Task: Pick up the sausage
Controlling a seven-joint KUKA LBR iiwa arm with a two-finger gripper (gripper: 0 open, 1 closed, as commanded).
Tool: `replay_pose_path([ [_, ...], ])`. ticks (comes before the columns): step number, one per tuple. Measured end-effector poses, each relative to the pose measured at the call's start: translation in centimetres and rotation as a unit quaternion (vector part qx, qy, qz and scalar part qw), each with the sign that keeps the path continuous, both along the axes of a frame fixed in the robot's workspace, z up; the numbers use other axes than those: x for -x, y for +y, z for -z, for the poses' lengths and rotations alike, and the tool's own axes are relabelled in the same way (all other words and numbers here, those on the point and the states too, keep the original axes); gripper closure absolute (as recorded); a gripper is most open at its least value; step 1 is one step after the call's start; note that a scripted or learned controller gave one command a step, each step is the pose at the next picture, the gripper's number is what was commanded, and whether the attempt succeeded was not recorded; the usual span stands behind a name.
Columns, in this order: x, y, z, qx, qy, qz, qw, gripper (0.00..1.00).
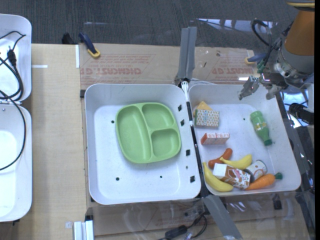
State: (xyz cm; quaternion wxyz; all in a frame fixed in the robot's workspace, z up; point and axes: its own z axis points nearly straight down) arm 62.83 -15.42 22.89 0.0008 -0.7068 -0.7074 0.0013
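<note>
The sausage (220, 158), a short red-orange link, lies in the right bin (287, 149) near its front left. It is partly tucked under a yellow banana (238, 161). My gripper (260, 90) hangs over the bin's back right corner, well behind and to the right of the sausage. Its fingers (247, 91) are spread open with nothing between them.
Around the sausage lie a second banana (215, 179), a small carton (233, 176), a can (258, 168) and a carrot (262, 182). Further back are a red box (215, 139), a cracker box (207, 118) and a green bottle (260, 126). The left bin holds a green divided plate (148, 132).
</note>
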Motion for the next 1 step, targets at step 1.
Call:
replay_pose_path([
  [1,6.95,4.23,10.22,0.0011,-0.008,-0.001,1.0,0.0],
])
